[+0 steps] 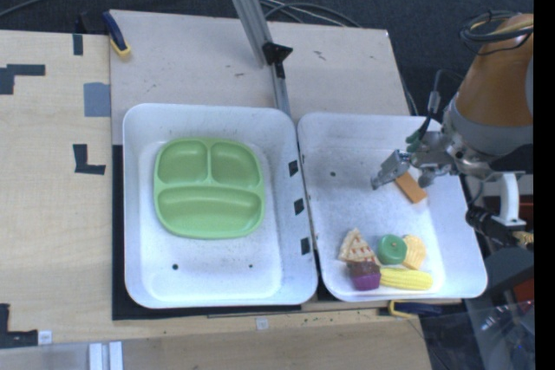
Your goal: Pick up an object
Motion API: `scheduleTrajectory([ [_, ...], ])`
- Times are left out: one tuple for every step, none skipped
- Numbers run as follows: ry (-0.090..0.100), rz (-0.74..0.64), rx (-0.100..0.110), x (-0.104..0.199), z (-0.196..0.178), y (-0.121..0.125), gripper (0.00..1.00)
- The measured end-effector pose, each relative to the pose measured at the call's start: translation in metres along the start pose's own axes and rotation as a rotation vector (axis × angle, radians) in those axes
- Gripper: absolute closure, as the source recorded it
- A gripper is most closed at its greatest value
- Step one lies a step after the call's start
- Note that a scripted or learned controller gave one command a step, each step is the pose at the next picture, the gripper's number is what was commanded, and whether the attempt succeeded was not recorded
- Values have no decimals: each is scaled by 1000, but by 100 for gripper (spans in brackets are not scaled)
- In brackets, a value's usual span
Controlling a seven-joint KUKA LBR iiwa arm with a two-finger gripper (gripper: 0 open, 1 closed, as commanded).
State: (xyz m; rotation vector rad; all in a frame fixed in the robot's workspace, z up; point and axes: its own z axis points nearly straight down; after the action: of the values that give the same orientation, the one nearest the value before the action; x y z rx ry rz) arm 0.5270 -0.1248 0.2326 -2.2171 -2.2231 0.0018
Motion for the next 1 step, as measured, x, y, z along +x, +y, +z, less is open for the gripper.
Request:
scheduleTrajectory([
  [0, 1, 0, 0, 0, 0, 0],
])
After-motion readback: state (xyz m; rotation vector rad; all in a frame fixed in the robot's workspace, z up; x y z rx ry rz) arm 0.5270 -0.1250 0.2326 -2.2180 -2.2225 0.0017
